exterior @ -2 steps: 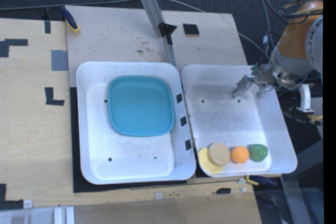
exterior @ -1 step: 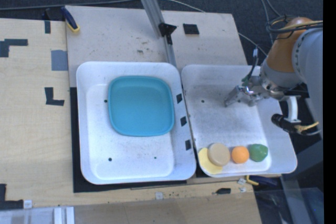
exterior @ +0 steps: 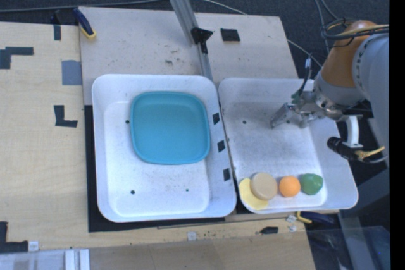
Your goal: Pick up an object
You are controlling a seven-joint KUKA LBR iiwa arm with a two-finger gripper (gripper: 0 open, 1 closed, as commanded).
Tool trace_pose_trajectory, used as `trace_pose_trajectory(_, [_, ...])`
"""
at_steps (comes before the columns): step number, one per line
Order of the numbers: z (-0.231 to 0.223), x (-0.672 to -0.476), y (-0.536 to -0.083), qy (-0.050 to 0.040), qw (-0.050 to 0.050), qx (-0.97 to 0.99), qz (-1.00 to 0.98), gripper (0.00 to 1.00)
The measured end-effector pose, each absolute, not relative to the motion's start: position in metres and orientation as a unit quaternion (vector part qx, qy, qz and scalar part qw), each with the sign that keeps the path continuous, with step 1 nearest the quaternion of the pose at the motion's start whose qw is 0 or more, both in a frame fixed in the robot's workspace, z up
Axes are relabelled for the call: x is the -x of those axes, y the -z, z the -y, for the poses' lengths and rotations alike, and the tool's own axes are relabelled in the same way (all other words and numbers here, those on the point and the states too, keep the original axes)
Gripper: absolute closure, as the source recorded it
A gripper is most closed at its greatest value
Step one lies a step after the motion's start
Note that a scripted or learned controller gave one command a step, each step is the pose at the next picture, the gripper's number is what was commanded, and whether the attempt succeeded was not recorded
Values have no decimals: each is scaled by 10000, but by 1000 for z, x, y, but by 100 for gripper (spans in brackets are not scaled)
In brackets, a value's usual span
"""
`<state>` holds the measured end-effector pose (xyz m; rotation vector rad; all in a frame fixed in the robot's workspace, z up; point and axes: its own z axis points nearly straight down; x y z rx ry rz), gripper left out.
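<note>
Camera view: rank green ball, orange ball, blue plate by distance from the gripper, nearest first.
From the gripper, over the right bin:
1. green ball, right bin's near edge, right end.
2. orange ball, just left of it; nearly a tie with the green.
3. blue plate, left bin, clearly farthest.

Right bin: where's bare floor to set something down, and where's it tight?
The right white bin has bare floor across its middle and far-left part, bordered by the divider with the left white bin and by the gripper at the right. Its near edge is crowded: a tan round disc on a yellow piece, an orange ball and a green ball.
</note>
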<state>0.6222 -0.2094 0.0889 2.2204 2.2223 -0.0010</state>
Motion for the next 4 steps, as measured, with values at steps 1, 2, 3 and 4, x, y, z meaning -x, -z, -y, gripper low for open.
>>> trace_pose_trajectory(1, [209, -622, -99, 3, 2, -7066, -7076, 100])
trace_pose_trajectory(2, [205, -622, -161, -13, 22, -7067, -7075, 100])
trace_pose_trajectory(3, [205, -623, -205, -8, 14, -7069, -7073, 100])
trace_pose_trajectory(4, [148, -619, -199, -1, -5, -7056, -7086, 100])
